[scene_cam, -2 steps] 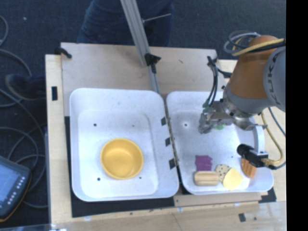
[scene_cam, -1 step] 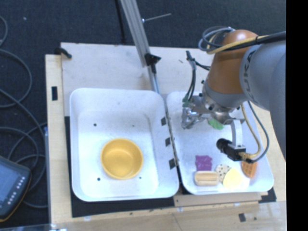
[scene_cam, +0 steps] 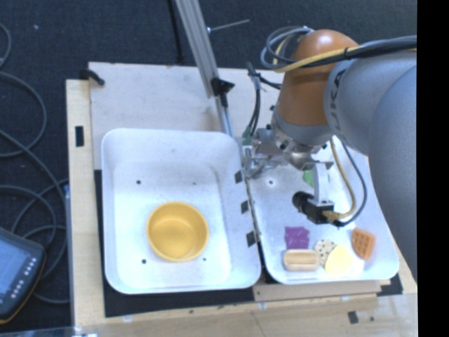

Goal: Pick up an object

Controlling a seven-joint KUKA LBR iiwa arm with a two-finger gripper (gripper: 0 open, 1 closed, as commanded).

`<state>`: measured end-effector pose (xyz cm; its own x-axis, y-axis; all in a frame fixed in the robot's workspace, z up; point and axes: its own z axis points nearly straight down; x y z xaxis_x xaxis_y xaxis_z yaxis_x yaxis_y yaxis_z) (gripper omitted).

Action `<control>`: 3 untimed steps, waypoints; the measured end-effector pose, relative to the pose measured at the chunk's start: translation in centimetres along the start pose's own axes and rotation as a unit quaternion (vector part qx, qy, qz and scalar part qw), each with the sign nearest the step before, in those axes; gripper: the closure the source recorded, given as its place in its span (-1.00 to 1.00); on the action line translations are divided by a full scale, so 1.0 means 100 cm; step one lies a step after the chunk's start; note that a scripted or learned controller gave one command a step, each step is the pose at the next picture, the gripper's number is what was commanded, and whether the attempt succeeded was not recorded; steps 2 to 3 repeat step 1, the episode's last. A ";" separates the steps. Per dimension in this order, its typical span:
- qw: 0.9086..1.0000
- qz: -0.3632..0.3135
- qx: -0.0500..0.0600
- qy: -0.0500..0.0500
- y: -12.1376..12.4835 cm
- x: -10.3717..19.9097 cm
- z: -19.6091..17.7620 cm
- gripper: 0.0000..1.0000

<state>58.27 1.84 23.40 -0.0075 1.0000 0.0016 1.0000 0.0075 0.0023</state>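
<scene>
Bowl (scene_cam: 177,230) in left bin (scene_cam: 123,153); five items in right bin (scene_cam: 280,188)

Bowl (scene_cam: 177,230): yellow. Bins (scene_cam: 126,188): white. Block (scene_cam: 297,237): purple. Waffle (scene_cam: 363,243): orange. Bread (scene_cam: 301,260): tan. Die (scene_cam: 324,249): cream, dark-spotted. Worktop (scene_cam: 81,188): pale wood.

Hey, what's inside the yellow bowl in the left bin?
The yellow bowl sits upright in the left bin, and its inside shows bare yellow with no item in it. What lies underneath the bowl is covered from this angle.

Right bin (scene_cam: 277,188) partly behind arm (scene_cam: 365,97)
</scene>
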 end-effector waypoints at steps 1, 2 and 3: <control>1.000 0.000 0.000 0.000 0.026 0.051 0.006 1.00; 1.000 0.000 0.000 0.000 0.026 0.051 0.006 1.00; 1.000 0.000 0.000 0.000 0.026 0.051 0.006 1.00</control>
